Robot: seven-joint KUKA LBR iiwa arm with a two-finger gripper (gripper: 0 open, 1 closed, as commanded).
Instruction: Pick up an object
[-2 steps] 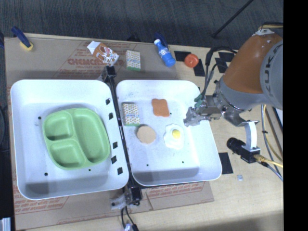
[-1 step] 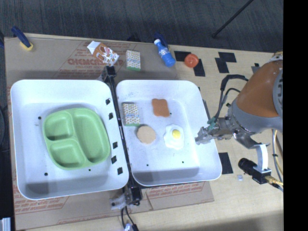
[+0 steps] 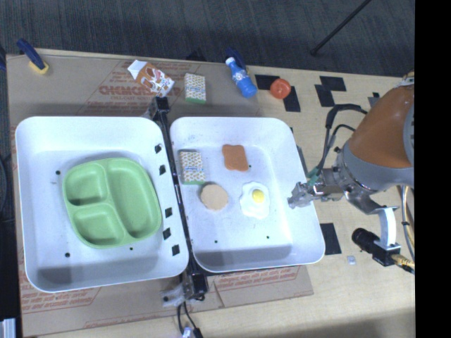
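My arm (image 3: 377, 169) was a thick tube of smooth grey casing, and a broad glossy orange band (image 3: 386, 122) swelled like a dome above my wrist. Thin black cables (image 3: 327, 139) hung in loose loops off the casing beside that band. My two-finger gripper (image 3: 296, 199) was a small, cluttered piece of dull silver-grey metal, far narrower than the body behind it, its dark fittings too small to make out.

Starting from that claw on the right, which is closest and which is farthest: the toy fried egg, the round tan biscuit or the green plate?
1. Fried egg, in the right bin, just left of the gripper.
2. Round tan biscuit, same bin, farther left.
3. Green divided plate, in the left bin.
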